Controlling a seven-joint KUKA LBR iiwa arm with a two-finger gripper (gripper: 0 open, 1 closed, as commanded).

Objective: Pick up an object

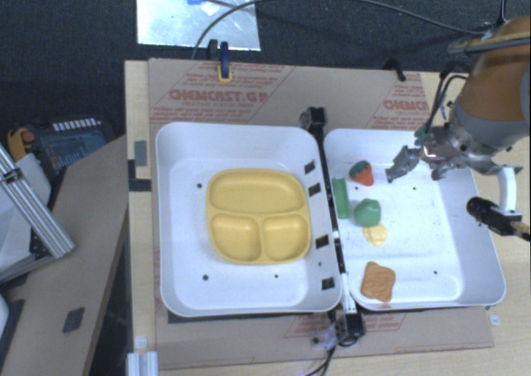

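gripper [404, 163] hovers just right of the red-and-green toy [361, 172].

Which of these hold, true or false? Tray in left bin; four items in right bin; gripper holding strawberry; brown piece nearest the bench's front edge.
1. The yellow divided tray sits in the left bin. True.
2. The right bin holds two items. False: five, including a green stick and a green lump.
3. The gripper holds the strawberry. False: the strawberry lies apart, on the bin floor.
4. The brown bread-like piece lies nearest the front. True.
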